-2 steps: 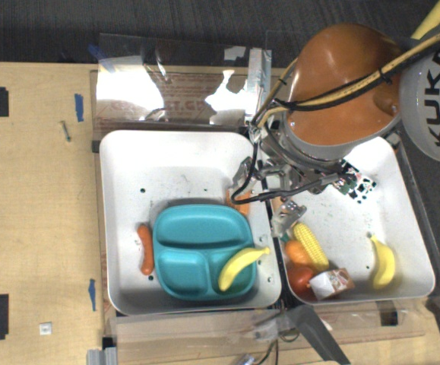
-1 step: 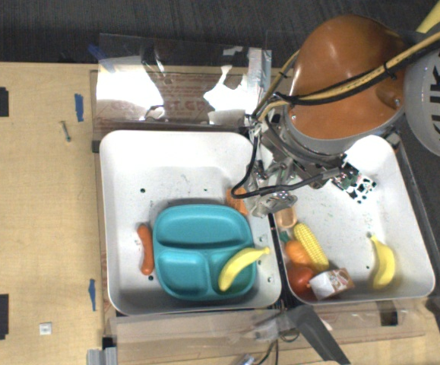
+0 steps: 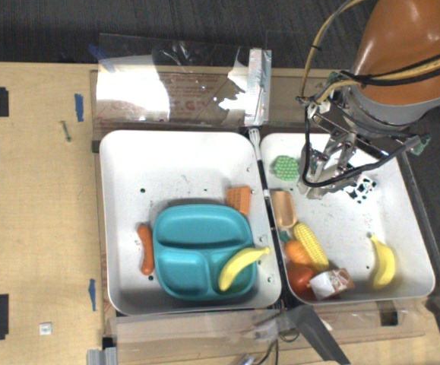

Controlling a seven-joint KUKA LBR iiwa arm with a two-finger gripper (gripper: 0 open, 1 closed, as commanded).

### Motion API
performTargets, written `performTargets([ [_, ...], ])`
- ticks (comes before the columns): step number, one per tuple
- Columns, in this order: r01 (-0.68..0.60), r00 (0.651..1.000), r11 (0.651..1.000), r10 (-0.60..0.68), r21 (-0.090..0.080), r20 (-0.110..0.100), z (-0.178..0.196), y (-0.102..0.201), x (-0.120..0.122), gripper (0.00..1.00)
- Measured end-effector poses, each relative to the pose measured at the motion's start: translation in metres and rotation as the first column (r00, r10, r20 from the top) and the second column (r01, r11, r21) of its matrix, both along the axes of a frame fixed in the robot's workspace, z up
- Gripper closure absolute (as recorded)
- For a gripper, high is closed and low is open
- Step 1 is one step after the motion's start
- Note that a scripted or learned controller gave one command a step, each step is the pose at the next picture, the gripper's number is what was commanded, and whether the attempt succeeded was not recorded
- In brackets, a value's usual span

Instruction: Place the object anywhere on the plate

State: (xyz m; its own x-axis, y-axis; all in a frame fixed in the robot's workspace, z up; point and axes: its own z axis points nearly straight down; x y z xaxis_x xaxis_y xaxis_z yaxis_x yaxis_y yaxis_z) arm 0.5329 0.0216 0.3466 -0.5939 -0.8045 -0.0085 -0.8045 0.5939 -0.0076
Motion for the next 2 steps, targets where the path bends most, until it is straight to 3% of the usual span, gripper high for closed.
performTargets([
  [1,-0.116,0.993,0.993,0.116,0.000,-0.008,-0.022,0.040,-0.042,1.00],
  [2,-0.072,0.997,0.997,0.072,0.002,-0.018,-0.155,0.121,-0.010,1.00],
])
